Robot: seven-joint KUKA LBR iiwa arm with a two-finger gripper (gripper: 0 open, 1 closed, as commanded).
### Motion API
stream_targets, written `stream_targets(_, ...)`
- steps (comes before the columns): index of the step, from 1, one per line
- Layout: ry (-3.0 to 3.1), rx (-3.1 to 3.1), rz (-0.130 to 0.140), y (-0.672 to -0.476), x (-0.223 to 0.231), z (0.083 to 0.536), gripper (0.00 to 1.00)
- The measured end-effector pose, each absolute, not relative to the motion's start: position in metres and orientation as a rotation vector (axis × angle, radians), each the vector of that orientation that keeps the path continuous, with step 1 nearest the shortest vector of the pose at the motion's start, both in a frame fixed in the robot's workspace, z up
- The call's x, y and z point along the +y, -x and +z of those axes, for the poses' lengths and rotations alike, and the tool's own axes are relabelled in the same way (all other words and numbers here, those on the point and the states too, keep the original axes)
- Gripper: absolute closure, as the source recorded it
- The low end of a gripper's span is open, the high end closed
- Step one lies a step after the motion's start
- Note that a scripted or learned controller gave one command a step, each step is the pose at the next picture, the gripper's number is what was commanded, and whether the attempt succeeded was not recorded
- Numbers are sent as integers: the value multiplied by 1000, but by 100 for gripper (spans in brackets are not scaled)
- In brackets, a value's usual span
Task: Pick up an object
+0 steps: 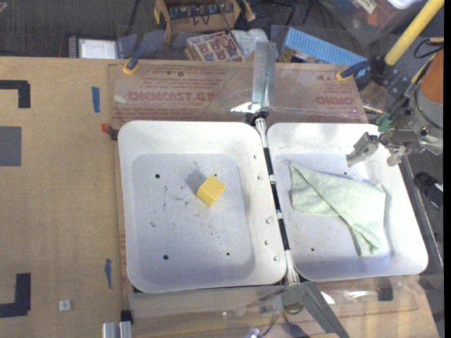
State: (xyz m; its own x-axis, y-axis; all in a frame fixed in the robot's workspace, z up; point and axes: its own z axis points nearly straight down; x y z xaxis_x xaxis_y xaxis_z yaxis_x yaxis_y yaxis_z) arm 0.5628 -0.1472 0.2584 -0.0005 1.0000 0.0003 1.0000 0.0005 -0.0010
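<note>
While the small yellow foam cube sits in the left white bin and the pale green cloth lies in the right white bin, the gripper hangs over the cloth's far corner, open and holding nothing, so the picking is not done yet

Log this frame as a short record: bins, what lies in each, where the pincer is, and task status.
left bin: one yellow block, near the middle of the floor
right bin: one pale green cloth, crumpled, spread across the floor
pincer: above the right bin's upper right part, over bare floor just beyond the cloth's top edge
held: nothing seen between the fingers
task status: no object lifted yet; block and cloth both lie in their bins
</note>
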Motion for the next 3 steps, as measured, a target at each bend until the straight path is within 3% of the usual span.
stream_targets(1,2692,-1613,4,-550,-59,185,0)
stream_targets(2,2893,-1218,2,-487,-140,111,0)
stream_targets(3,2932,-1116,-5,-481,-158,87,0)
